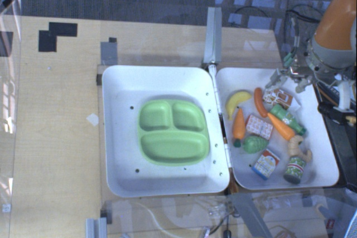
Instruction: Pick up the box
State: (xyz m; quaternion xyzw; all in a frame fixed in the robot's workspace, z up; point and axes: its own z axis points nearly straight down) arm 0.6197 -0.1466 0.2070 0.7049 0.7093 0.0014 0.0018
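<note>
Wooden table (56, 120) with two white bins, at the right of the frame the pincer (289, 76).
The pincer is spread above the right bin's (329, 167) upper edge, pinching nothing; the box (265, 164) lies low in that bin.

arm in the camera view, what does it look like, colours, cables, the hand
The arm enters from the right with a rounded orange band above a grey wrist section. Thin black cables loop behind it. Its hand is a small light-grey metal piece with thin prongs and a bit of green at its side.
</note>
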